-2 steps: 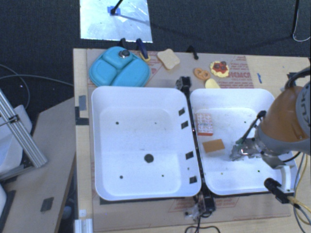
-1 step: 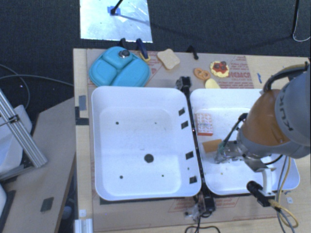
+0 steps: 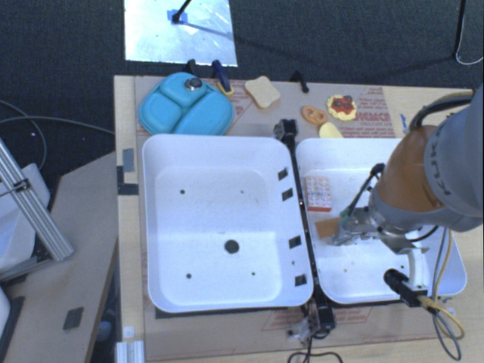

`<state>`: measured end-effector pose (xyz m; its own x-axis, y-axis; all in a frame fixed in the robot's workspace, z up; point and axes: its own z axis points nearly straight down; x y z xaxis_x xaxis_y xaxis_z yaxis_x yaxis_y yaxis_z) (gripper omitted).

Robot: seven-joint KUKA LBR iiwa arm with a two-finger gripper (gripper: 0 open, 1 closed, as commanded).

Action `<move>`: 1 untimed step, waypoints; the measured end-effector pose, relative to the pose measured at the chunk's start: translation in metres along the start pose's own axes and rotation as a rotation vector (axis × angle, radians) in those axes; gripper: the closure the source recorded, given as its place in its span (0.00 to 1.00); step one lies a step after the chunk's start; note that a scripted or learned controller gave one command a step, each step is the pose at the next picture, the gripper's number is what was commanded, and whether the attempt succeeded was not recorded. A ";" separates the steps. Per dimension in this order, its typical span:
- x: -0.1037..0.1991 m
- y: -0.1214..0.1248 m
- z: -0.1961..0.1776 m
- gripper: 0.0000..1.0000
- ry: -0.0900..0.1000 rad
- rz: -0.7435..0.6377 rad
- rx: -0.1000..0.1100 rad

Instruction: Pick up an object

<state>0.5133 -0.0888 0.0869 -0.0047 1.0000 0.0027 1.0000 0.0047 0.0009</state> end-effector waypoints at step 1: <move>-0.003 0.039 0.000 1.00 -0.003 -0.001 -0.004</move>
<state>0.5522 -0.0918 0.0866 -0.0056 1.0000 0.0001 1.0000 0.0056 0.0049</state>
